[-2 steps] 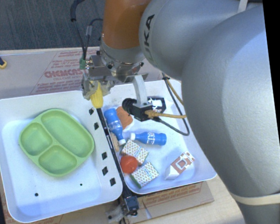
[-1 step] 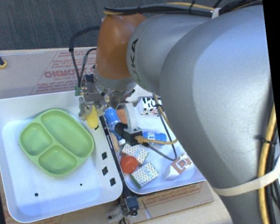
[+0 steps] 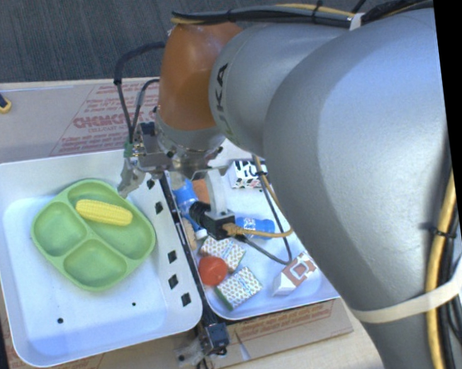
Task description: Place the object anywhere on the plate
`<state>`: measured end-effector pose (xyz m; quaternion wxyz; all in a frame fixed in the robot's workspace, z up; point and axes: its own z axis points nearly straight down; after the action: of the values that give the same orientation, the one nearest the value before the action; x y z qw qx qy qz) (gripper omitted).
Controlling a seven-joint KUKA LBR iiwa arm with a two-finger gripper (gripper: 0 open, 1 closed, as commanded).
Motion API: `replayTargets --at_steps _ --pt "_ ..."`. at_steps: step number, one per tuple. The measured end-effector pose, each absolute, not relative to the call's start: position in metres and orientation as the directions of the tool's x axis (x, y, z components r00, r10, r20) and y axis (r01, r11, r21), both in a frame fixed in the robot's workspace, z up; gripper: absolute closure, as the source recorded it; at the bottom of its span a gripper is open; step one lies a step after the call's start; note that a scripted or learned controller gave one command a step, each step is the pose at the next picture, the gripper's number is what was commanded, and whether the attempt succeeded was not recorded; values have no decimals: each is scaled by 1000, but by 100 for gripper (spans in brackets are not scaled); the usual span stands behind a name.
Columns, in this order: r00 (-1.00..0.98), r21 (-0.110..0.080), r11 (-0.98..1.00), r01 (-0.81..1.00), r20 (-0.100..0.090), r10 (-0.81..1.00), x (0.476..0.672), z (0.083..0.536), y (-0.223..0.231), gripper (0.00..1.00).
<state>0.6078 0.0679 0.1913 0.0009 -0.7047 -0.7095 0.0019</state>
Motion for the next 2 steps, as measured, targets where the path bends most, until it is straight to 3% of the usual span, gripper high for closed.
replayTargets --at_steps 1,2 --pt "-6 -4 6 1000 -2 1000 587 192 5 0" --pt "-10 -5 10 1000 -1 1000 587 202 6 100"
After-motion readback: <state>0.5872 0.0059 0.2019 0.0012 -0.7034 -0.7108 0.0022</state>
